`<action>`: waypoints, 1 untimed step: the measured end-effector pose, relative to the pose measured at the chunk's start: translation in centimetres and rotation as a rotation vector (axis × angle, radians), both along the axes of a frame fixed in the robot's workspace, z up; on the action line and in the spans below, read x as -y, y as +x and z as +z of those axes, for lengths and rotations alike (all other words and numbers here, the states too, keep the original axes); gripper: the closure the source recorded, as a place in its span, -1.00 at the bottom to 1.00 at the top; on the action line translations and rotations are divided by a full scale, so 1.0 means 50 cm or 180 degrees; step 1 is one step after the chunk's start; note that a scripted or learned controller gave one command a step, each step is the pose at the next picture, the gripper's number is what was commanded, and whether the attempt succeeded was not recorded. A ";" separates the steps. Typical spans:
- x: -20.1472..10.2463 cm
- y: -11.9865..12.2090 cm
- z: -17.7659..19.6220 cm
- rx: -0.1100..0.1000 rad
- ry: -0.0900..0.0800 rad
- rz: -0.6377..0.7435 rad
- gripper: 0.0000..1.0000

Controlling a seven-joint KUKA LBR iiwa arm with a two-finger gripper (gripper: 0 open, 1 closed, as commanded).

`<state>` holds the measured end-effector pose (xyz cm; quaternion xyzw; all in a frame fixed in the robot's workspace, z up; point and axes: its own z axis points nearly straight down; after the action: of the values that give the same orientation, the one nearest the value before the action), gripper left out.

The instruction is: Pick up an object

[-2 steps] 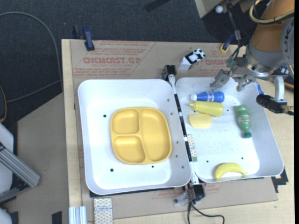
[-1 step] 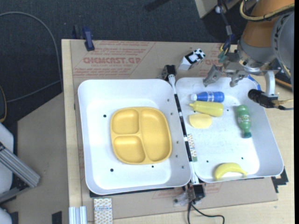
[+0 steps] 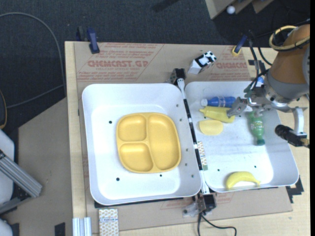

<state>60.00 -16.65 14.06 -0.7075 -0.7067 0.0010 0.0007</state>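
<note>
arm (image 3: 288, 65): grey body, rounded segments
wrist band: orange, broad
cables: black, along the arm
gripper (image 3: 246, 104): grey metal, dark fittings

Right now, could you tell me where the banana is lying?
The banana lies in the right bin, near its front edge, apart from the other items farther back and well clear of the gripper.

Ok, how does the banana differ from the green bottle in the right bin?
The banana is yellow and curved; the green bottle is straight. The banana lies near the bin's front edge, well away from the gripper; the green bottle lies further back, just under the arm. Both lie flat in the right bin, and neither is gripped.
</note>
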 end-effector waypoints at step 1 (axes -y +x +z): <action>0.067 -0.016 -0.080 0.0047 0.0012 0.0021 -1.00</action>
<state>59.18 -19.99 10.06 -0.7052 -0.7090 -0.0055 -0.0032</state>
